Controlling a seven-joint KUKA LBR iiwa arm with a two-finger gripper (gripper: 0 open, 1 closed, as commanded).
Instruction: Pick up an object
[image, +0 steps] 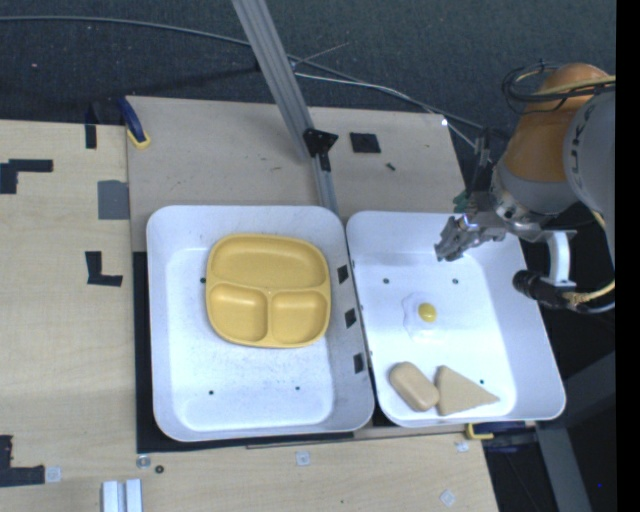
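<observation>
The right bin (520, 330) holds a fried egg (424, 313) near its middle, white with a yellow yolk. At its front lie a tan bread roll (412, 386) and a tan wedge-shaped slice (462, 391), side by side. A yellow divided plate (268, 289) sits in the left bin (180, 330). My gripper (452, 244) hangs over the back of the right bin, above and behind the egg, with nothing visible between its fingers.
A slanted metal pole (290, 100) crosses the bench behind the bins. Cables (400, 95) trail over the back of the bench. The arm's grey and orange body (555, 150) stands over the right bin's far right corner.
</observation>
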